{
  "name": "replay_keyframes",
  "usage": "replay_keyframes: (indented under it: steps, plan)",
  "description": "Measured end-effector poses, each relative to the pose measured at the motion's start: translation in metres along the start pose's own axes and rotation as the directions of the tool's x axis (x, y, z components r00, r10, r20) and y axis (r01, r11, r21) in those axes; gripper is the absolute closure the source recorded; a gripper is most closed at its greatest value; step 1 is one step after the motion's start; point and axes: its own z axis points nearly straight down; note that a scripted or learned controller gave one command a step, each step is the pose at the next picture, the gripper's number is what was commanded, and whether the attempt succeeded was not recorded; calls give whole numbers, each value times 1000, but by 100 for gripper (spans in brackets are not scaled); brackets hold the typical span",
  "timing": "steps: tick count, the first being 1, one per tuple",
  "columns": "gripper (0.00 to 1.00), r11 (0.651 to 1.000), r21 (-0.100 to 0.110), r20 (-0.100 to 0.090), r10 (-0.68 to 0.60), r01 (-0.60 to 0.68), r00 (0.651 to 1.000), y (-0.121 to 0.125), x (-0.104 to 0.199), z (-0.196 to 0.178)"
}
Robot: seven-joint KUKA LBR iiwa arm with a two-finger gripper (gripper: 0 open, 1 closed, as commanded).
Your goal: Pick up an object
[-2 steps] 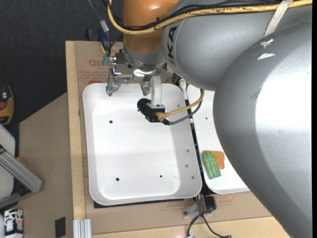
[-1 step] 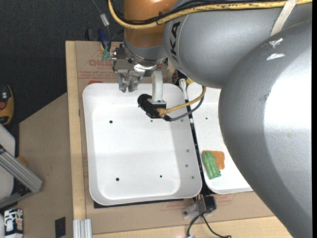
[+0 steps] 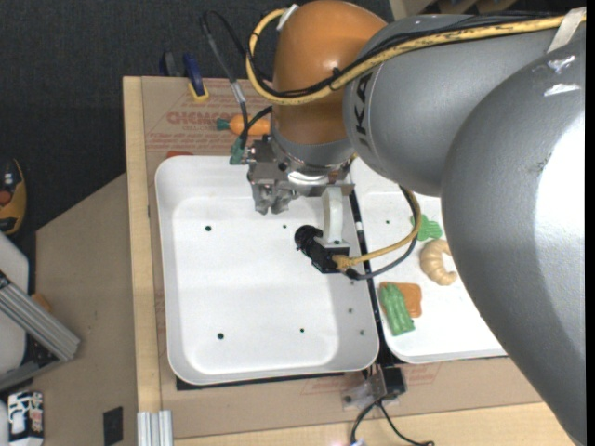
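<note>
Camera view: grey arm (image 3: 483,128), smooth and rounded, with glossy orange dome-shaped band (image 3: 321,54), yellow and black cables looped around.

Gripper (image 3: 270,195): bare metal cluster, hanging over far edge of left bin (image 3: 186,277). Open or closed state: cannot tell. Nothing seen held.

Left bin: shallow white plastic, rounded corners, smooth matte floor dotted with a few small dark holes. Black cable fitting (image 3: 316,247) just below wrist, over right side of this bin.

Right bin (image 3: 446,347): same white plastic, largely covered by arm. Contents, all well apart from gripper:
- Green ribbed piece (image 3: 400,312): elongated, flat, long axis running near to far with slight tilt, far end leaning toward left bin; touching flat orange piece (image 3: 412,298).
- Beige curved piece (image 3: 437,261): crescent-shaped, lumpy surface, lying just beyond orange piece.
- Small green piece (image 3: 429,227): next to beige one, partly hidden by arm.

Bench (image 3: 149,156): brown cardboard surface, matte. Red printed lettering (image 3: 191,117) along far edge, too blurred to read reliably.

Blue clip (image 3: 195,77) on far edge of cardboard.
</note>
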Motion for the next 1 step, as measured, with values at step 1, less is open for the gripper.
replay_keyframes:
  steps: [1]
  plan:
    - [100, 1000, -2, -2, -3, 3, 1000, -44, -3, 8]
